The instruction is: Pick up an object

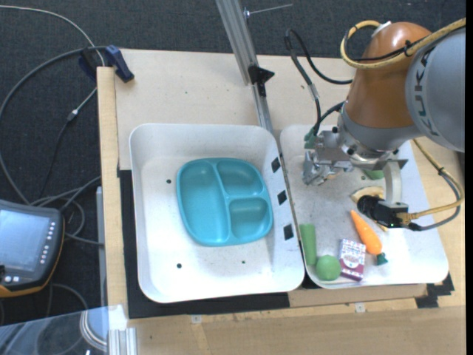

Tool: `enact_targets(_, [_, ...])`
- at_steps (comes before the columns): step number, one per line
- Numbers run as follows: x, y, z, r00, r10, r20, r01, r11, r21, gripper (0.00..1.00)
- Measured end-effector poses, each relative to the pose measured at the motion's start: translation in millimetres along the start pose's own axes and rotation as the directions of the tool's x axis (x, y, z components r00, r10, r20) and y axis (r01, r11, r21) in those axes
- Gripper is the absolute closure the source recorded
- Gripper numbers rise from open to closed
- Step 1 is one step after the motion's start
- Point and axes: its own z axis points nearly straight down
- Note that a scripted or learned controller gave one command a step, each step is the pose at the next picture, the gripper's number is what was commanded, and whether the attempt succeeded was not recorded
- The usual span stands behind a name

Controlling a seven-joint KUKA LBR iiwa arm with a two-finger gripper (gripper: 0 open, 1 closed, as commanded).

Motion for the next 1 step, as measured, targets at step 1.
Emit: enact_targets(1, [48.9, -19.8, 6.3, 1.0, 0.0, 0.0, 0.0, 1.0, 0.001, 1.0])
